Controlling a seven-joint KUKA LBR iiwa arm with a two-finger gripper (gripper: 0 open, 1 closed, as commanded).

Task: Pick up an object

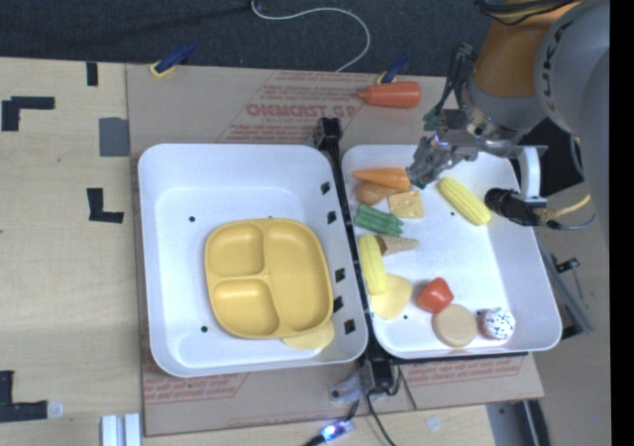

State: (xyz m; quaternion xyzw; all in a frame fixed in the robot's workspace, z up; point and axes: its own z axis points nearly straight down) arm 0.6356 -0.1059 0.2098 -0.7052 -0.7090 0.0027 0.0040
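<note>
The toy carrot (382,177) lies at the top of my right bin (515,280), beside the cheese (405,204) and corn (464,200). My gripper (424,168) hangs just over the carrot's end, I think so it can drop on it. I cannot tell how it is set.

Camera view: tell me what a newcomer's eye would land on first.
The yellow three-compartment plastic plate dominates the left white bin. The right white bin is crowded with toy food, with the gripper over its far end beside an orange toy carrot and a yellow toy corn cob. Another orange carrot lies on the cardboard beyond the bins.
</note>
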